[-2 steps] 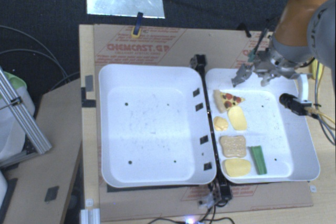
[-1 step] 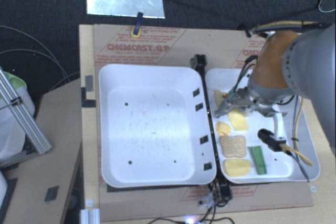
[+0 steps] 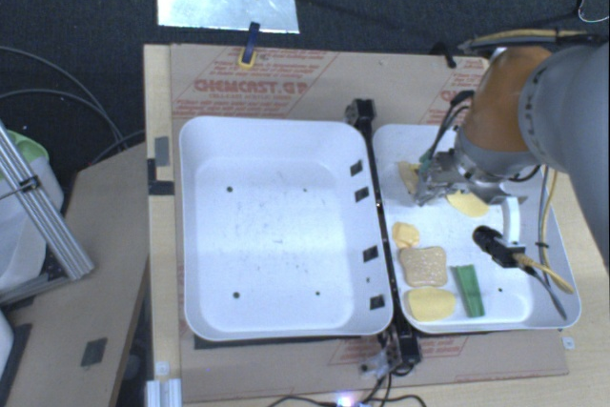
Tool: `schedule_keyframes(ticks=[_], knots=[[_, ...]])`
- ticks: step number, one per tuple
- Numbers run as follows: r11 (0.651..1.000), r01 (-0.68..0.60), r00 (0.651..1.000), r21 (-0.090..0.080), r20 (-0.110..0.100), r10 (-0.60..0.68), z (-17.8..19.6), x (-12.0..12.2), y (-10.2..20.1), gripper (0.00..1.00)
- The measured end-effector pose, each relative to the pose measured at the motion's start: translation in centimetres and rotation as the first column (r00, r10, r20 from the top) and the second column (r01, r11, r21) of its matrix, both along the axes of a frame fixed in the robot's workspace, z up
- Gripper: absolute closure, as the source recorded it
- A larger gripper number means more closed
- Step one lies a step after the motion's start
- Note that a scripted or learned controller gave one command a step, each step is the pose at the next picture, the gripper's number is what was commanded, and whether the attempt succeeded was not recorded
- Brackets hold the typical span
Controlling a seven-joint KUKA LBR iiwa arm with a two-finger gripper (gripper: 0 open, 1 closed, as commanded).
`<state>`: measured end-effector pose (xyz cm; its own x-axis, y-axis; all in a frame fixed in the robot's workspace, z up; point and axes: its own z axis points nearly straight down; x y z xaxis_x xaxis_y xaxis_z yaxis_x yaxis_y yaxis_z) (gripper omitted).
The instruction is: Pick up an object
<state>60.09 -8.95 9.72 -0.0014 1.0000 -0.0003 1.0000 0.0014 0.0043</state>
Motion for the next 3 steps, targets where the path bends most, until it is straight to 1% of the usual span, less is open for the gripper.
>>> schedule_keyframes(ticks=[1, 2, 3], knots=[[1.000, 0.001, 1.000, 0.000, -0.004, -0.001, -1.3, -0.6, -2.2, 1.00], [1.000, -0.012, 1.000, 0.004, 0.007, 0.012, 9.4, -2.4, 6.7, 1.00], [1.000, -0.008, 1.000, 0.003, -0.005, 0.008, 8.7, -4.8, 12.1, 1.00]])
